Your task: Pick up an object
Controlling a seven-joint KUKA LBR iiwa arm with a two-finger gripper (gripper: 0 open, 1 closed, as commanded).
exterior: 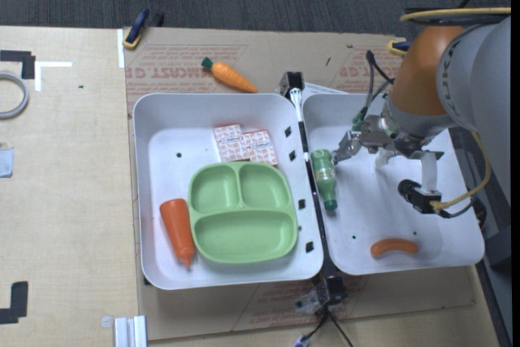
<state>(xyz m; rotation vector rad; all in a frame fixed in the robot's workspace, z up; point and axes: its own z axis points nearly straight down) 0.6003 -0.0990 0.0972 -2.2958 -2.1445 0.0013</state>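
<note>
Two white bins sit on your desk; the green bottle (325, 179) lies along the right bin's (455, 252) left wall. Light, hard and slick (likely to roll), so grip across its body. Your pincer (367, 149) hovers beside it, spread, holding nothing.

blue clip (136, 28) upper left, at cardboard edge | toy carrot (230, 75) upper centre, on the cardboard above the bins | grey ring (11, 96) far left edge | black bracket marks (18, 64) on the left side of the bench
</note>
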